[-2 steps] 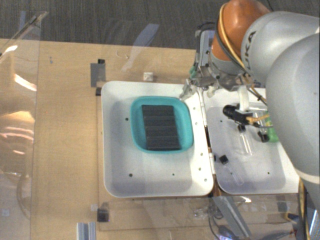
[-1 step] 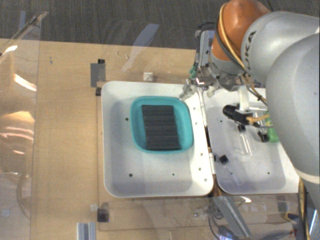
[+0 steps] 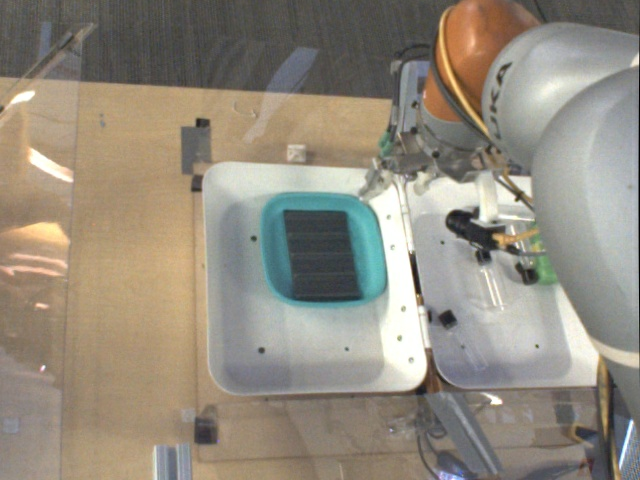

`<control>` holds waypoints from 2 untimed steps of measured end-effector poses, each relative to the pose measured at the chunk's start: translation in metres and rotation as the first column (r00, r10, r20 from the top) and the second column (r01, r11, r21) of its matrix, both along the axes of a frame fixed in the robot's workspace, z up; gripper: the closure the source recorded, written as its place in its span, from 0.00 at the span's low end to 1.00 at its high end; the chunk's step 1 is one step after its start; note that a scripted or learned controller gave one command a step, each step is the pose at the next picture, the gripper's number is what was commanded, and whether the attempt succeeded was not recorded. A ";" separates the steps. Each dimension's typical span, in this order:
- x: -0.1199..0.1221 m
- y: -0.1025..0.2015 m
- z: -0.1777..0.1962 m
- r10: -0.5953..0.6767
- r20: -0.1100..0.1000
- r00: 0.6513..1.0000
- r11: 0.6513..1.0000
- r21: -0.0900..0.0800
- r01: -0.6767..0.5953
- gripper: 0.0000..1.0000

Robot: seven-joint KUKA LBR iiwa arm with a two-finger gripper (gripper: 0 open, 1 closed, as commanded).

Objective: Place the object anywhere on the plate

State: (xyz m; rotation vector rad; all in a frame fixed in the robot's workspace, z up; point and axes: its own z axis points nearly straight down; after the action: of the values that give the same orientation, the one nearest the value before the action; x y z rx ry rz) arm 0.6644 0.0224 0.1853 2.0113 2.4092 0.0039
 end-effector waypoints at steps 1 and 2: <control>0.001 -0.012 0.027 0.022 0.003 1.000 1.000 -0.001 -0.022 0.00; 0.003 -0.010 0.039 0.031 0.009 0.999 1.000 -0.002 -0.031 1.00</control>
State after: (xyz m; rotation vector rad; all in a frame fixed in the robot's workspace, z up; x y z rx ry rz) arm 0.6672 0.0125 0.2241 1.9691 2.4340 0.0108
